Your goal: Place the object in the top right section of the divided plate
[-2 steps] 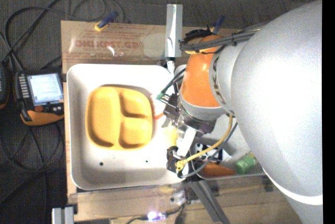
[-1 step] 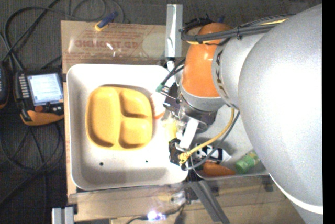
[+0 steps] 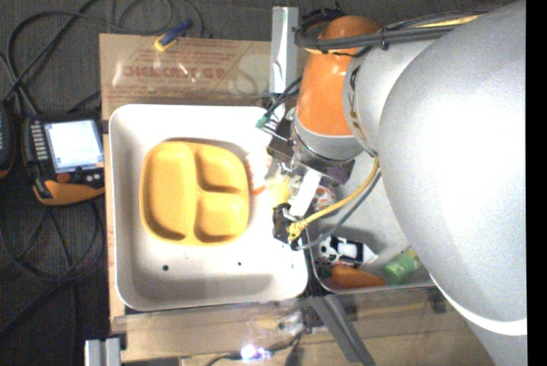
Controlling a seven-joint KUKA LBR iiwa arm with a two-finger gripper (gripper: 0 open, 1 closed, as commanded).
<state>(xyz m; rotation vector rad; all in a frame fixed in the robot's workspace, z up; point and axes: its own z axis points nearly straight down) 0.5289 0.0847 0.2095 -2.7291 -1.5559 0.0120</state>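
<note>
I've got the gripper point(image 3: 278, 185) hanging at the divided plate point(image 3: 171, 223)'s right rim, can't tell if it's open or carrying that orange sliver point(image 3: 255, 188) beside it, and a release here risks missing the top right section point(image 3: 222, 172) and landing on the bin point(image 3: 128, 270) floor.

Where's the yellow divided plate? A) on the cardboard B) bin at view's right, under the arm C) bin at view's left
C: the yellow divided plate lies flat inside the white bin at the view's left.

Divided plate point(image 3: 175, 189) inside left bin point(image 3: 205, 274)
</note>
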